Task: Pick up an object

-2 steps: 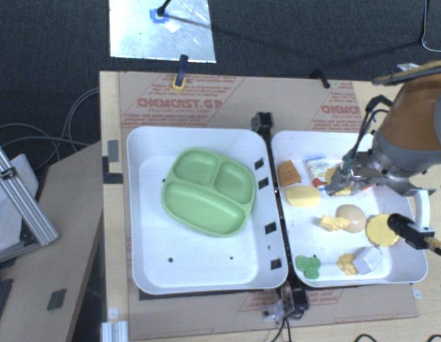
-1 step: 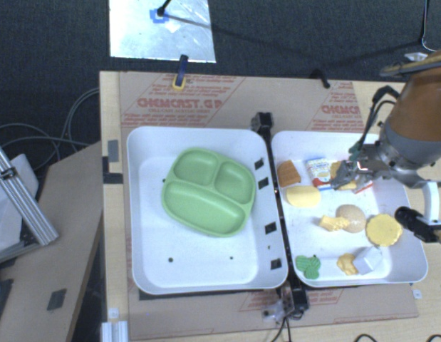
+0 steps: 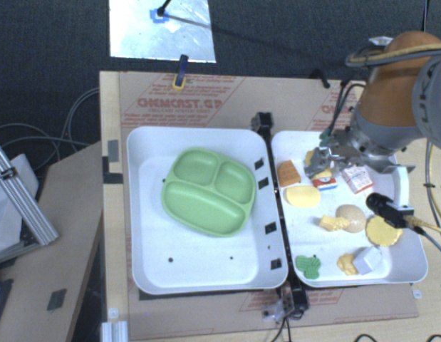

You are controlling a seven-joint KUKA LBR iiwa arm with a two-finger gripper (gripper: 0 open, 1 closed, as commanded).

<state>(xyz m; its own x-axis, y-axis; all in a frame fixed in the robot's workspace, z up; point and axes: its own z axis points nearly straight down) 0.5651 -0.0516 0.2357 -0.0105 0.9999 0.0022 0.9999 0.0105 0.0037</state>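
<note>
Camera view: jaws [image 3: 319,158] low in right bin [image 3: 405,266] over small items, grip state indiscernible.

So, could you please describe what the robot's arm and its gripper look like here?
The arm is bulky and rounded, grey with a broad orange band above the wrist. Thin dark cables run along its near side. The gripper is a small metallic grey assembly.

Colours on the bench

Pale green divided tray [image 3: 208,190] in white left bin [image 3: 145,262]; at 3 o'clock, yellow disc [image 3: 382,231], green piece [image 3: 308,265], orange block [image 3: 288,172].
</note>
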